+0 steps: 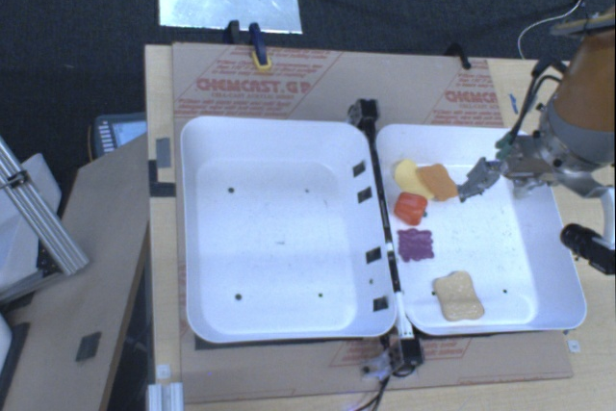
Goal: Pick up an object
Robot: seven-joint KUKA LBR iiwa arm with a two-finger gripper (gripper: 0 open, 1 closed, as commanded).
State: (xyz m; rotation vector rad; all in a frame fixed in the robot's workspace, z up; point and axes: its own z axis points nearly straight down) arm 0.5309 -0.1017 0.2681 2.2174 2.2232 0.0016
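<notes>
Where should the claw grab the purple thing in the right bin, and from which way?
Probably straight down from above. The purple thing lies flat on the right bin's floor, apart from the red piece above it and the tan one below. Its left edge sits near the bin wall, so I'd pinch across its near and far edges. The claw is up by the orange piece.
</notes>
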